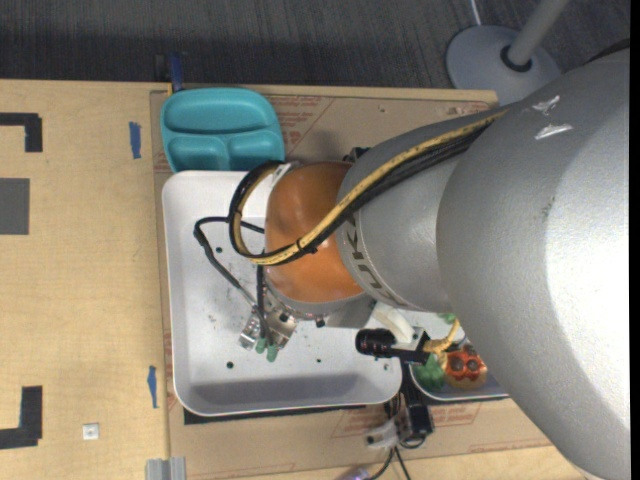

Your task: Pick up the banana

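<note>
Note that the pincer (266,344) points down at the bare floor of the left bin (190,268), toward that bin's lower edge in the camera view, a posture suited to a top-down grasp. You cannot tell whether it is wide or narrow. The banana cannot be located. Treat it as hidden beneath the arm (480,248), possibly in the right bin (455,396), where a green-and-orange item (452,366) lies at the lower edge.
</note>
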You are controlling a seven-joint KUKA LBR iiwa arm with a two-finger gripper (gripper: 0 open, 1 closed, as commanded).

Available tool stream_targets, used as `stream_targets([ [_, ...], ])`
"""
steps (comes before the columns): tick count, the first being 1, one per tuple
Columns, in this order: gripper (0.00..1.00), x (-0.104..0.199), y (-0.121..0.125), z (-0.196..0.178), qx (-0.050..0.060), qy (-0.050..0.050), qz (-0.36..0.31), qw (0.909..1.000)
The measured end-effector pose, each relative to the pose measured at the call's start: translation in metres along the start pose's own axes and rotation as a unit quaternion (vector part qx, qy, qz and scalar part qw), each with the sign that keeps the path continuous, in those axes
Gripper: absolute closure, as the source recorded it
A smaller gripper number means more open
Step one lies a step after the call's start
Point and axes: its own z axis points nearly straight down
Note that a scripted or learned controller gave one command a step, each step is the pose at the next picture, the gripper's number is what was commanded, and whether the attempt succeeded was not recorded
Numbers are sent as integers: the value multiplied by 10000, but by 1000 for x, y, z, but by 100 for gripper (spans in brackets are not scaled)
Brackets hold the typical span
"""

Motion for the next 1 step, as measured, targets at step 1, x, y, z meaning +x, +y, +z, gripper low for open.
stream_targets([
  [1,100,0,1,-10,-14,-8,1,10000],
])
